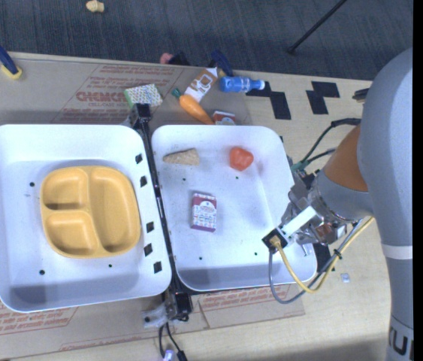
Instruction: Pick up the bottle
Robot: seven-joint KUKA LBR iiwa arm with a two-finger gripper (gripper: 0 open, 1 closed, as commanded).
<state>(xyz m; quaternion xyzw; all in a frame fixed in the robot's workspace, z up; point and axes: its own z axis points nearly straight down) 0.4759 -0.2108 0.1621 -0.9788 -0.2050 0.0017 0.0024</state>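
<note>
Worktop (68,318): pale board with red print, lying under two white bins that sit side by side.

Left bin (1,201): shallow, white. Holds one yellow divided plate (91,209), flat, roughly central.

Right bin (219,273): same make, touching the left one along a black-clipped seam.
- Hand (318,228): at this bin's right rim on the nearer side, hanging from the grey arm (388,164) with its orange band. Nothing is seen in its grip. Whether it is spread or pressed together I cannot tell from here.
- Small red box (204,211): flat on the bin floor, about the middle.
- Tan piece (181,156): farther back, near the seam.
- Red lump (241,158): farther back, to the right of the tan piece and apart from it.

Worktop beyond the bins:
- Orange carrot-shaped thing (195,109), just past the right bin's far rim.
- White and orange packet (202,83), just behind it.
- Bottle (239,85): blue, lying on its side outside both bins, to the right of the packet and well apart from the hand.
- Green patterned pad (143,95), near the far end of the seam.
- Black tape marks (321,93) to the right.
- Blue clamps, one at the far left corner (4,59).

Floor (196,13): dark carpet, with a yellow scrap (95,6) and a slanting black rod (331,13).
</note>
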